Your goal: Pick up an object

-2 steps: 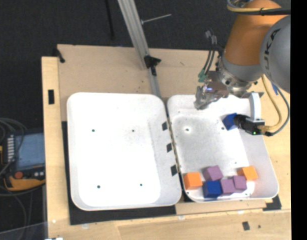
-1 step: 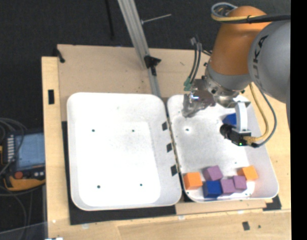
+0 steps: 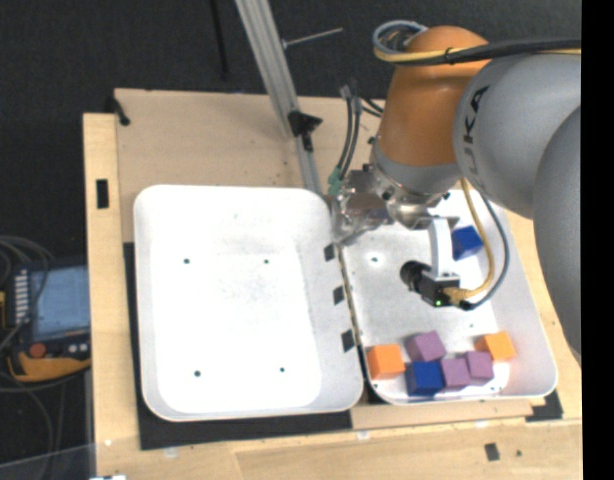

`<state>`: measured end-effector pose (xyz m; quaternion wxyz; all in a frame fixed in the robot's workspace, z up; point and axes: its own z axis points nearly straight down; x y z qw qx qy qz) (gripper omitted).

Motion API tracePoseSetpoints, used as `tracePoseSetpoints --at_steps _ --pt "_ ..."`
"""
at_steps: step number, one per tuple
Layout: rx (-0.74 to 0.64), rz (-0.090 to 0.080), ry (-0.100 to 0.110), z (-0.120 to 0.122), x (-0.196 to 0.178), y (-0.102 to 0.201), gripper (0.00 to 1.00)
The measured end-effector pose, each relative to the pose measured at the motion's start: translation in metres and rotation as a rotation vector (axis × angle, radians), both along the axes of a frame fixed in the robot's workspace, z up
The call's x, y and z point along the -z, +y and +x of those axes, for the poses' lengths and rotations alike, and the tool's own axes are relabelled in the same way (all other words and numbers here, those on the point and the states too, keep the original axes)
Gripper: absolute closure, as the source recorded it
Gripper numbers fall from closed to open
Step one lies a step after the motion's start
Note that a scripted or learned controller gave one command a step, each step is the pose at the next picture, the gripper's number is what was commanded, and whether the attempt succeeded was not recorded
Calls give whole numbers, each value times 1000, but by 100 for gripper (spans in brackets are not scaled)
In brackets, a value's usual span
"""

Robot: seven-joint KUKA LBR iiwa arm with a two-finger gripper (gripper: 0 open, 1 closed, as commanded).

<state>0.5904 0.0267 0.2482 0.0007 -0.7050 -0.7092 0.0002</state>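
My gripper [image 3: 349, 216] hangs below the orange wrist band, over the far left corner of the right bin [image 3: 385, 293], close to the wall between the two bins. A blue block [image 3: 467, 241] lies to its right, partly behind a white bracket and cables. Along the right bin's near edge sit an orange block [image 3: 386, 360], a purple block [image 3: 424, 346], a dark blue block [image 3: 424, 378], two more purple blocks [image 3: 455, 372] [image 3: 479, 365] and another orange block [image 3: 500, 345]. None of the blocks is at the gripper.
The left bin [image 3: 147, 268] lies beside the right one. A slanted metal rail [image 3: 272, 68] rises behind the bins near the gripper. The grey arm covers the right bin's far right part. A black cable fitting [image 3: 427, 280] hangs over the right bin's middle.
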Motion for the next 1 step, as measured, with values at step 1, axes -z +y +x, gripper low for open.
tracePoseSetpoints --at_steps 1 --pt "-1 2 0 -13 -3 43 100"
